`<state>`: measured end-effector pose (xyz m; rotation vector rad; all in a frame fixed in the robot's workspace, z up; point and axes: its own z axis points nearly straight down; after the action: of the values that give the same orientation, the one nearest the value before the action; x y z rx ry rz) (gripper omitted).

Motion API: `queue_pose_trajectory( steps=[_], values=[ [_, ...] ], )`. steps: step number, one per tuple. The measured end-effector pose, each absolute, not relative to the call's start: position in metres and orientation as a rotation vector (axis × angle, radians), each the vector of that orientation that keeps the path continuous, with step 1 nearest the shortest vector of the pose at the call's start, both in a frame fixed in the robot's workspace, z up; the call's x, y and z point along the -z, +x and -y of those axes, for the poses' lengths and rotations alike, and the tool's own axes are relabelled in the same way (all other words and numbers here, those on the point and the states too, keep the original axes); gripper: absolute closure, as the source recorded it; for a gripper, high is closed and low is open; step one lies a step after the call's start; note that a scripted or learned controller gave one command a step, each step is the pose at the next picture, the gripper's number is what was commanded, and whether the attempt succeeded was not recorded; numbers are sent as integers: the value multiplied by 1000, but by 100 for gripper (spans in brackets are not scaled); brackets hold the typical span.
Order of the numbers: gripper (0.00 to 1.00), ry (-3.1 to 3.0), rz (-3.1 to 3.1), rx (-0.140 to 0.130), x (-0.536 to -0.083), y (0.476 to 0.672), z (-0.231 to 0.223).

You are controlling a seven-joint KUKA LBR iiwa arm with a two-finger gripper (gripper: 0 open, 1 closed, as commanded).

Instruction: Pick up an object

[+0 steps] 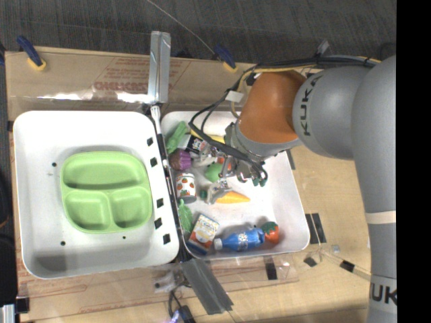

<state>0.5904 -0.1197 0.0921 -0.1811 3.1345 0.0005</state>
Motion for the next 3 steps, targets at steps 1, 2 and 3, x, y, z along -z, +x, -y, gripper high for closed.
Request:
queue_pose_trajectory(
  steps=[1, 2, 3],
  values=[
    [0, 29, -3134, 11, -95, 604, 98],
    [0, -65, -3141, 1, -98, 544, 105],
    [0, 52, -3138, 3, -93, 600, 102]
  ],
)
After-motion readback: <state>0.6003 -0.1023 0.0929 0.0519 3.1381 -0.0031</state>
